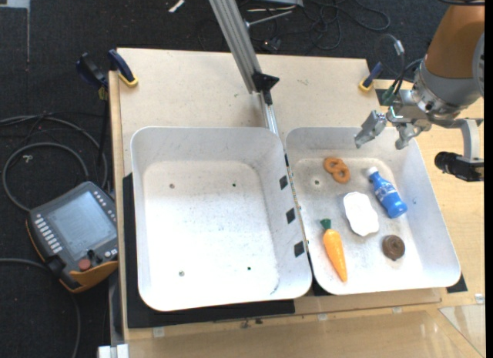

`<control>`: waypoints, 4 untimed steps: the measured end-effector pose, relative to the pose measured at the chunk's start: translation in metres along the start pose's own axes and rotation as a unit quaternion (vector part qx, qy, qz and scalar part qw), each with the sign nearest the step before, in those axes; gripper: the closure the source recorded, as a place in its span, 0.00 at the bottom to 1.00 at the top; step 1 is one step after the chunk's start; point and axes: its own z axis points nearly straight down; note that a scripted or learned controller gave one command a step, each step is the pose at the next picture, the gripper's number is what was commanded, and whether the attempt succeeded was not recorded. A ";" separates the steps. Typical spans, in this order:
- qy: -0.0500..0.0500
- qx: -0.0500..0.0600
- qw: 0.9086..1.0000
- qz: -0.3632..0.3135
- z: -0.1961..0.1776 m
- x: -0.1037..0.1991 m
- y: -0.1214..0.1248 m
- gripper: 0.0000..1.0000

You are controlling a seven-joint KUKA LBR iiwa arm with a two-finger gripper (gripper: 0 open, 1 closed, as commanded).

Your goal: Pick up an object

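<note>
Pretzel [336, 168] nearest, not yet picked.
Your fingers [370, 132] hang spread wide, holding nothing, upper right of frame; lower straight down, centred, clear of the bottle [386, 193].

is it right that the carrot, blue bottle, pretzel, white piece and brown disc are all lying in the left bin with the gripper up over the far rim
Not quite. The camera view shows the carrot, blue bottle, pretzel, white piece and brown disc all lying in the right bin, not the left bin. The rest holds: the gripper is up over the right bin's far rim.
</note>
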 end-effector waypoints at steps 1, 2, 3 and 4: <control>-0.001 -0.002 1.000 -0.001 -0.003 0.000 0.001 0.00; 0.000 0.000 1.000 0.001 0.060 -0.002 0.004 0.00; 0.000 0.000 1.000 -0.001 0.118 0.003 0.013 0.00; -0.001 -0.001 1.000 -0.001 0.138 0.004 0.013 0.00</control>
